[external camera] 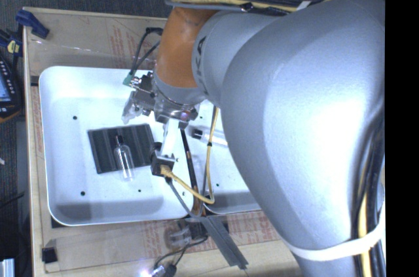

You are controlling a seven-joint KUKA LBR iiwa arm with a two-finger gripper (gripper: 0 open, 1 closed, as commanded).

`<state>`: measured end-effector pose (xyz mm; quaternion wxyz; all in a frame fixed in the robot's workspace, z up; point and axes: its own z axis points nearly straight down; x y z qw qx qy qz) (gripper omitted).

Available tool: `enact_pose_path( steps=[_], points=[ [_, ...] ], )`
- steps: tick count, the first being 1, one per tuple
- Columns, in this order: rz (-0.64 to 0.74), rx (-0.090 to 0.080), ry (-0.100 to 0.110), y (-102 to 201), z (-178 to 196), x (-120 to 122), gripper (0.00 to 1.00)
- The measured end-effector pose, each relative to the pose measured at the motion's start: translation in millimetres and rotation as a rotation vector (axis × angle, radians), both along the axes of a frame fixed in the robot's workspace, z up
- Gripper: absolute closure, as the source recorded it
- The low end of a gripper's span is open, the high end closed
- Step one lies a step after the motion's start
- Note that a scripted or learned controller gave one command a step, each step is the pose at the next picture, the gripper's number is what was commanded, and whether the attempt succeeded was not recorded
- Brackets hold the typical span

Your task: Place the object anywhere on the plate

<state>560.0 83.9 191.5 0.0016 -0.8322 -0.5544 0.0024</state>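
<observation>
A dark ribbed rectangular plate (121,147) lies flat in the left bin (59,138). A small clear bottle-like object (124,161) lies on the plate's lower right part, its base reaching past the plate's near edge. My gripper (134,107) hangs just above and to the right of the plate's far right corner, apart from the clear object. Nothing shows between the gripper and the plate.
The grey arm with its orange band (180,50) covers most of the right bin (226,200) and the right half of the view. Cables (190,187) dangle from the wrist over the divide between bins. A blue clamp (29,21) sits at the bench's far left corner.
</observation>
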Motion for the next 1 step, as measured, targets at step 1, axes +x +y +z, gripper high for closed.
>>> enact_pose_path(
  steps=[1],
  points=[
    [-0.138,-0.001,0.0,51.7,-101.5,94.9,0.0]
  ],
)
